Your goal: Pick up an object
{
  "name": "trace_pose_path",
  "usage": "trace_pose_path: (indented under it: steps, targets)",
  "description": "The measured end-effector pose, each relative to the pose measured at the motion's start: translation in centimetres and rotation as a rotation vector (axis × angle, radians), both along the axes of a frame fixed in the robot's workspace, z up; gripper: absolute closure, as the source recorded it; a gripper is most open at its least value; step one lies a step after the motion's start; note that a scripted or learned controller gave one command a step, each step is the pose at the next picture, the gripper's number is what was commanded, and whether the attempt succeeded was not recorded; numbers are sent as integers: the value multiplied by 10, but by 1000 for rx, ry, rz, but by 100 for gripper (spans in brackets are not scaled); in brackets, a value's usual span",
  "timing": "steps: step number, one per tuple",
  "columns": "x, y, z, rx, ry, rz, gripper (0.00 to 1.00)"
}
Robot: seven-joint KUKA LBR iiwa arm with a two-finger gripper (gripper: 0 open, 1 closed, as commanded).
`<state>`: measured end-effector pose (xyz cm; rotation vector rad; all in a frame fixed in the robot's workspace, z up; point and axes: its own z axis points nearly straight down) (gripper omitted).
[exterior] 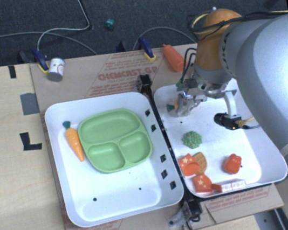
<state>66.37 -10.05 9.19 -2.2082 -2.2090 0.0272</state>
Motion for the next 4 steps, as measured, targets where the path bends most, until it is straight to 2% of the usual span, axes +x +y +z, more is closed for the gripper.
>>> trace_pose_path:
  steps: [1,4]
  targets:
    - [1,0,1,-1,-6,0,0]
    - [3,-11,-7,0,-14,0,0]
